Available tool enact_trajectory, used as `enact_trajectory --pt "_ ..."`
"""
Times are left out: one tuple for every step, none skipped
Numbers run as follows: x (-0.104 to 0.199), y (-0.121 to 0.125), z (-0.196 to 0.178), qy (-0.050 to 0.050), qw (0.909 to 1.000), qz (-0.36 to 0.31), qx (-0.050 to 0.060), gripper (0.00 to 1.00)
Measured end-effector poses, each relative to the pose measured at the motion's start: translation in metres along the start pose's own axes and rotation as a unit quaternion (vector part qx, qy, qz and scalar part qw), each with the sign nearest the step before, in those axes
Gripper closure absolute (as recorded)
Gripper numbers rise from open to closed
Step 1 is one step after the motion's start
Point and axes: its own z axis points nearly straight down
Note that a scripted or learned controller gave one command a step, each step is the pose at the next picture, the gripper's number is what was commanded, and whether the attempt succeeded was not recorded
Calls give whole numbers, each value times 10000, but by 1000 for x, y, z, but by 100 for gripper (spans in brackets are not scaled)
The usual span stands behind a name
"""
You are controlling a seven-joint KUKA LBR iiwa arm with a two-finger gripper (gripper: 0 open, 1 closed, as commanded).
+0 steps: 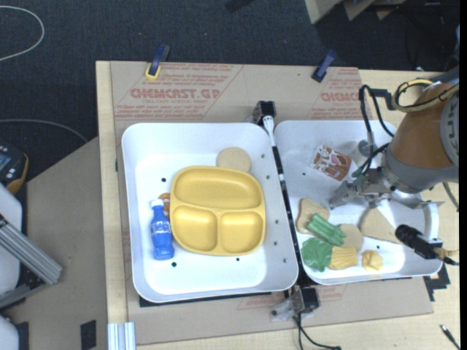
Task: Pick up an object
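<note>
My gripper [363,195] hangs low over the middle of the right bin [292,141], below the grey wrist and the orange band. Just left of it and further back lies a brown and white snack packet [330,162]. In front of it lie a pale wedge [378,227], a tan bread slice [311,211], a green toy vegetable [325,230], a round tan piece [351,235], a green leafy toy [316,254], a yellow corn piece [343,257] and a small yellow lump [372,259]. Nothing shows as held.
The left bin [139,195] holds a yellow divided plate [217,210], a blue bottle [161,232] lying at its left and a tan round disc [233,159] behind it. Black cables loop beside the arm at the right. Clamps sit on the cardboard's back edge.
</note>
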Motion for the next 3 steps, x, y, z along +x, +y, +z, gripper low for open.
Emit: enact_trajectory --pt "0 0 9 -1 10000 5 0 0" --pt "0 0 -2 -8 10000 10 -15 100" --pt "3 10 -59 -23 10000 -5 -45 100"
